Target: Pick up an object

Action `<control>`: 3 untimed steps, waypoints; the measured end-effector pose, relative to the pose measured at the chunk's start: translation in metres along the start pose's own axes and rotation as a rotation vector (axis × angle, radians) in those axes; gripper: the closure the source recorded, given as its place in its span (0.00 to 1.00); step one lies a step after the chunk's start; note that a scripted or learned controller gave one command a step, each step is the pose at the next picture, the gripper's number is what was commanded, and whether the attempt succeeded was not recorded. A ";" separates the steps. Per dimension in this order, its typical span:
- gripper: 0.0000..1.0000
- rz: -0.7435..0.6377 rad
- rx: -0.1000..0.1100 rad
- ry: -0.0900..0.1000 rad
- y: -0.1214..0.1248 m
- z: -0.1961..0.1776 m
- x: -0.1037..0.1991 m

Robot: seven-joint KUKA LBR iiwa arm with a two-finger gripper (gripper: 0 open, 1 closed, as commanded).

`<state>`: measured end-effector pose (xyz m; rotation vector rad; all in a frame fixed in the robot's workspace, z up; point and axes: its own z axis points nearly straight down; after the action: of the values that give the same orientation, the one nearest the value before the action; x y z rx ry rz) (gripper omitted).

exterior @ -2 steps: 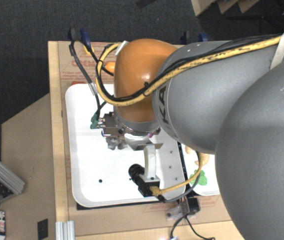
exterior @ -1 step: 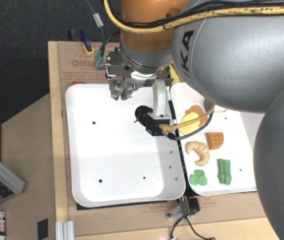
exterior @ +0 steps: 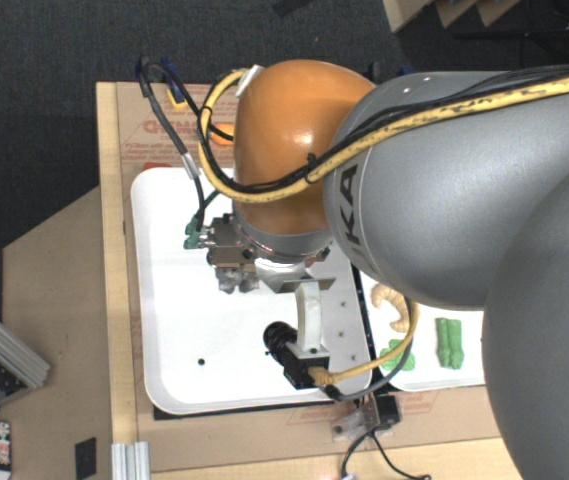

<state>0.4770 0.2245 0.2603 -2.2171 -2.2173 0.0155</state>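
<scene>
**benchrat:** Gripper is parked low over the left bin, tucked under the orange wrist band, and honestly I cannot tell from this angle what state it's in. No object shows between anything, so I wouldn't call it a grab.

**kuka_kid:** So what's it even going for? That bin looks bare apart from 1 tiny dark speck.

**benchrat:** Pickable stuff I can count sits in the right bin, peeking out past the arm: 1 green knobbly piece, 1 pale curved piece, and 1 more green bit half hidden by the yellow cable.

**kuka_kid:** How would the green knobbly one handle?

**benchrat:** My guess: light, small, probably plastic or rubbery toy stuff, not fragile. It's long and thin, so I'd pinch across the narrow middle. The bumps could help against slipping.
</scene>
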 end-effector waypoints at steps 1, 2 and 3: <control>1.00 -0.003 -0.030 0.013 0.002 -0.167 0.000; 1.00 0.002 0.006 -0.005 -0.001 0.006 -0.001; 1.00 -0.003 -0.026 0.010 0.002 -0.145 0.000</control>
<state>0.4803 0.2247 0.4048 -2.2220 -2.2277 -0.0249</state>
